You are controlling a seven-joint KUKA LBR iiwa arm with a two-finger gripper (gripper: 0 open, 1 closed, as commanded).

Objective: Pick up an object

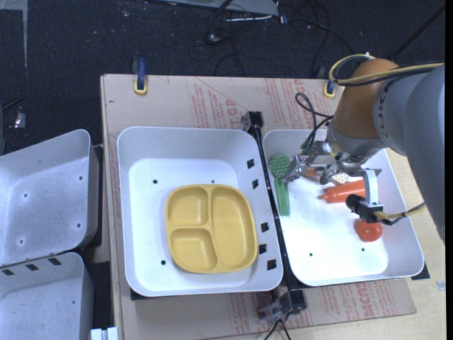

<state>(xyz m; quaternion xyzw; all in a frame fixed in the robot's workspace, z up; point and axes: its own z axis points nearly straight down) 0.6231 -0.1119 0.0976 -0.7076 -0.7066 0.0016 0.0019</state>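
Orange in colour, a carrot-shaped toy point(345, 192) lay in the right bin point(333, 261), toward its far right part, directly under the wrist of the arm point(396, 112). Just beside it, nearer the right wall, sat a small red tomato-like piece point(368, 230), partly crossed by a black fitting and a cable. On the left side of the same bin, a green brush point(282, 181) rested along the divider, its round dotted head at the far end and its flat handle pointing toward the near edge.

Above these things hung the gripper point(316, 164), low over the bin between the brush head and the orange toy. Whether the claw was released or clenched could not be told from this slanted view, since the wrist and its metal parts covered it; nothing could be seen between its tips.

In the left bin point(141, 190) lay a yellow tray point(211, 228) with 3 compartments, set near the middle. Both bins stood on a brown board point(191, 101) held by 2 yellow clamps point(141, 84) at the far edge.
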